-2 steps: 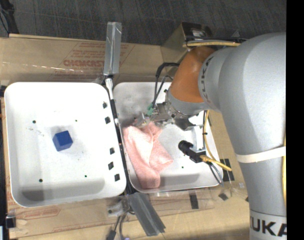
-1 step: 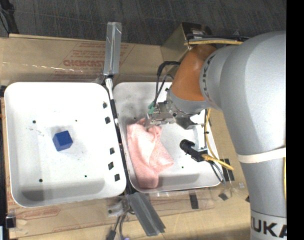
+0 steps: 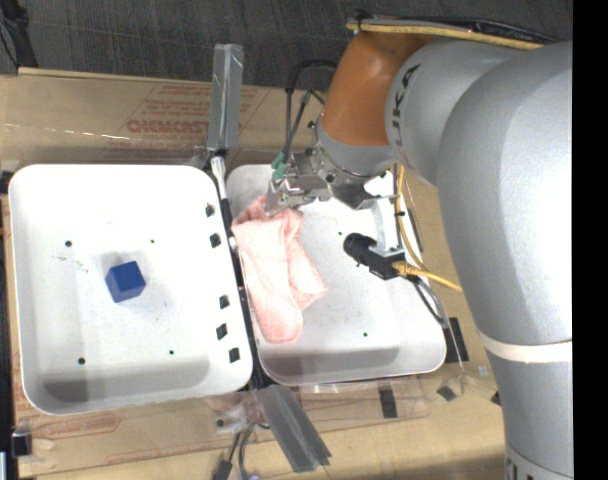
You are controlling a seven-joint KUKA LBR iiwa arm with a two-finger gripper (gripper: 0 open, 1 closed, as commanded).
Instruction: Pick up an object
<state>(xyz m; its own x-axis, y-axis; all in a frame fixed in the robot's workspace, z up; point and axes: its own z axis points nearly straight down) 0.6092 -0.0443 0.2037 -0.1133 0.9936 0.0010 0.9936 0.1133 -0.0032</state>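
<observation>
Cloth: we see a crumpled pink fabric cloth [image 3: 276,268] along the left side of the right shallow white bin [image 3: 404,353], its far end directly under the two-finger gripper [image 3: 284,193].
Gripper: we cannot tell how it stands.
Cube: a small blue cube [image 3: 126,280] lies in the left white bin [image 3: 44,268].
Bench: brown cardboard [image 3: 94,108] lines it beyond the bins.
Hidden: the grey arm [image 3: 484,188] covers the right bin's far right corner.

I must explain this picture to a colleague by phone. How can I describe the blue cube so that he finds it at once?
Find the two white bins side by side and take the left bin. The blue cube sits alone on its floor, left of centre. It is small, hard-edged and blue, unlike the soft pink cloth lying in the right bin.
</observation>
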